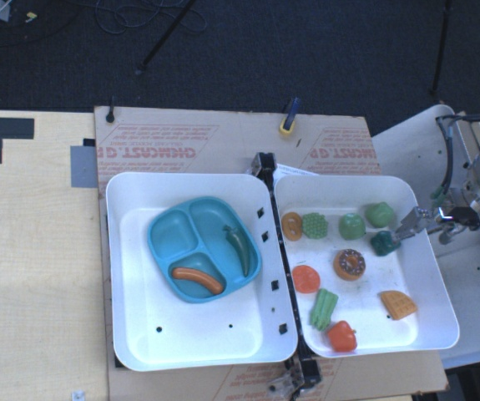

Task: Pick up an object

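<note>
While the gripper (387,241) reaches over the right bin's (434,261) far-right wall, a dark green toy (383,243) sits at its tip; whether it is gripped cannot be told. The chocolate doughnut (350,264) lies just leftward.

The flat brown cardboard sheet (181,144) lying under the two white bins carries faint red printing, seen upside down. One block of lettering sits behind the left bin and a second, partly cut off, behind the right bin. The letters are too faint and small to read with certainty.
</note>
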`<action>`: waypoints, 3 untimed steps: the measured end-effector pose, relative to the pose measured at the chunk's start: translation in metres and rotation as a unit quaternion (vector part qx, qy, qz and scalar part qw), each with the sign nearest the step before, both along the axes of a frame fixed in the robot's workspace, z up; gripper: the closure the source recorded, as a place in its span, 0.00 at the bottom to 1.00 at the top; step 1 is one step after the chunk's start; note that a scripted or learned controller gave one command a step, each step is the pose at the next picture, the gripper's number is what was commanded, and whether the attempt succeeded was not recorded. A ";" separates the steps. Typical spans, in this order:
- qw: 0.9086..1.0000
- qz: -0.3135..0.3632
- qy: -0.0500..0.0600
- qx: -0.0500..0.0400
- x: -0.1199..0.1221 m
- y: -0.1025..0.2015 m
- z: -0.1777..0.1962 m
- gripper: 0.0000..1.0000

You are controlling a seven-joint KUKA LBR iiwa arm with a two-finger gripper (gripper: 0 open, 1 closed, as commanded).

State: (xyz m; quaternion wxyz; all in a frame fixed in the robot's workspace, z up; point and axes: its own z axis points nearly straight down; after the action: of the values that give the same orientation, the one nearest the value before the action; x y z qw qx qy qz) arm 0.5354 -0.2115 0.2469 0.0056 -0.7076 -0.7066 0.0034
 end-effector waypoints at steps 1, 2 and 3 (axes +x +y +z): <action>1.000 0.001 -0.006 -0.002 0.002 0.000 0.006 0.00; 1.000 0.001 -0.003 0.000 -0.001 0.010 -0.042 0.00; 1.000 0.001 -0.002 0.000 -0.011 0.007 -0.099 0.00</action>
State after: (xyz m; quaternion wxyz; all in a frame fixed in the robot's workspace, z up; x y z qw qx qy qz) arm 0.5247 -0.2043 0.1482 0.0042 -0.7068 -0.7074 0.0018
